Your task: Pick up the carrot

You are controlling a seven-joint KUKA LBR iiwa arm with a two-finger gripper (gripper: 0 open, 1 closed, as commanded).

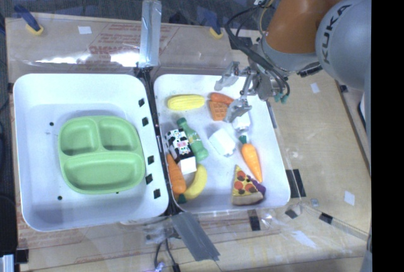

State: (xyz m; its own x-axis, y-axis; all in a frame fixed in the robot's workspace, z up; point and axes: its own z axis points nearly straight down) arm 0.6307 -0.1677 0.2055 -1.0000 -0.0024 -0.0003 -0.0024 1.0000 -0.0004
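The carrot (252, 161), orange with a small green top, lies in the right bin (275, 138) near its right wall, pointing toward the front. My gripper (233, 96) hangs over the back of that bin, above and behind the carrot. Its fingers (225, 81) stand apart and hold nothing. An orange ridged piece (219, 105) lies just beside the lower finger.
The right bin also holds a corn cob (185, 101), a green bottle (192, 138), a milk carton (180, 147), a banana (197, 182), a pizza slice (245, 185), a white lump (222, 141) and another long orange piece (176, 175). A green divided plate (101, 154) sits in the left bin (31, 94).
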